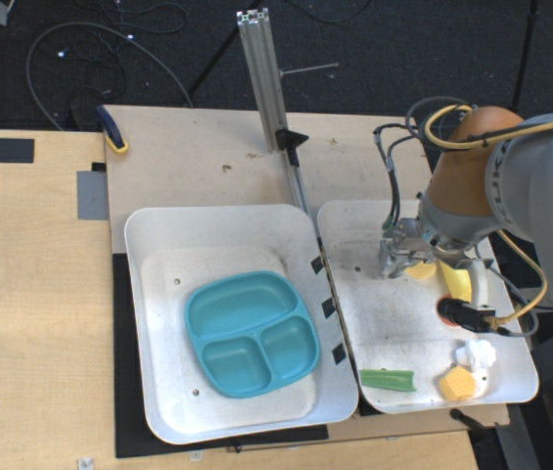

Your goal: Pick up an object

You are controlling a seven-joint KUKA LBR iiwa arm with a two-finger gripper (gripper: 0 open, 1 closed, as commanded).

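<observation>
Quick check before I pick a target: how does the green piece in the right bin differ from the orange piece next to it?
The green piece is long, thin and lies flat; the orange piece is short and chunky. The green piece lies apart from other items, while the orange piece sits against a white object. The green piece lies farther from the tool. Both rest near the right bin's front edge.

Left bin (159, 262) holds a teal divided tray (252, 333) — behind both bins, an upright aluminium post (262, 76).
</observation>
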